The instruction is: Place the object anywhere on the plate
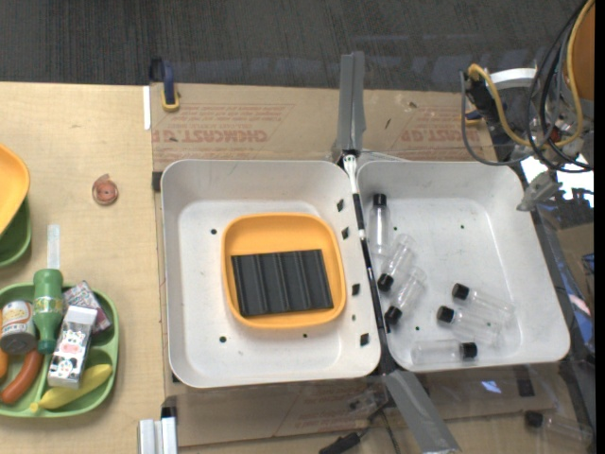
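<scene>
A yellow-orange plate (282, 231) with rounded corners lies in the left white bin (189, 282). A black ridged rectangular object (283, 283) rests flat on the plate, covering its middle and lower part. Several clear vials with black caps (397, 270) lie scattered in the right white bin (473, 197). Part of the arm with its bundle of cables (544, 93) sits at the upper right, above the far corner of the right bin and away from the plate.
On the wooden table to the left stand a green tray of toy food (57, 353), a yellow bowl edge (9, 192) and a small pink item (105, 190). Cardboard (246, 126) lies behind the bins.
</scene>
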Tool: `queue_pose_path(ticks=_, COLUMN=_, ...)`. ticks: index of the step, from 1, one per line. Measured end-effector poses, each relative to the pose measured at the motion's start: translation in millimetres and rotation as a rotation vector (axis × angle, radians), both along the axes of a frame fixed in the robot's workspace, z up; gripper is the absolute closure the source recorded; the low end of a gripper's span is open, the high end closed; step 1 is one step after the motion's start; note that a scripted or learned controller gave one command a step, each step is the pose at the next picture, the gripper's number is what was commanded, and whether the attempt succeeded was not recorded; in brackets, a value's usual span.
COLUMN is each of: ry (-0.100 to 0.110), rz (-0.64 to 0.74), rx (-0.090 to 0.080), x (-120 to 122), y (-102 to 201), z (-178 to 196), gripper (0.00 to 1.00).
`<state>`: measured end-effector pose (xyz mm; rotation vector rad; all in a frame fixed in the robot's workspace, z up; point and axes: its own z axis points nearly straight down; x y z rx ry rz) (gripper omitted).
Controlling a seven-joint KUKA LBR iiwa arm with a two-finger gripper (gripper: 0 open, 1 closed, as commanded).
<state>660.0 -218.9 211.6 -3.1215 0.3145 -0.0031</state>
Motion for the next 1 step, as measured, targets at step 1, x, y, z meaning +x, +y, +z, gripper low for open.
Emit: queue_pose_path(ticks=1, ry=-0.003, rz=0.004, rx=0.004, x=1.6, y=4.1, z=9.8, gripper=1.0)
